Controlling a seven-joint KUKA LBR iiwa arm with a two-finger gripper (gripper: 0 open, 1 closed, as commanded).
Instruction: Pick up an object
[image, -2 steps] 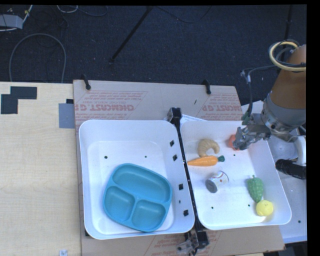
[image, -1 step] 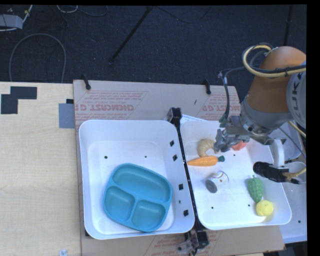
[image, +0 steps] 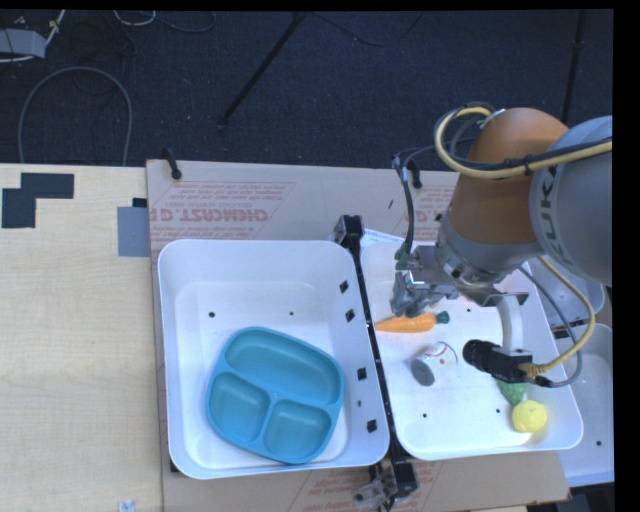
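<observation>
Gripper (image: 412, 293) low in the right bin (image: 470, 440), just above the carrot (image: 405, 323); finger state, can't tell. Blue tray (image: 274, 394) in the left bin (image: 190, 300). Cardboard (image: 220, 205) beneath, dark carpet (image: 300, 90) behind.

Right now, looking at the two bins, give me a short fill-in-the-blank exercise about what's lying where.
1. The blue divided tray lies in the ____ bin of the camera view.
2. The carrot, just under the gripper, is coloured ____.
3. The yellow toy sits near the right bin's ____ right corner in the camera view.

Missing words: left; orange; lower
</observation>
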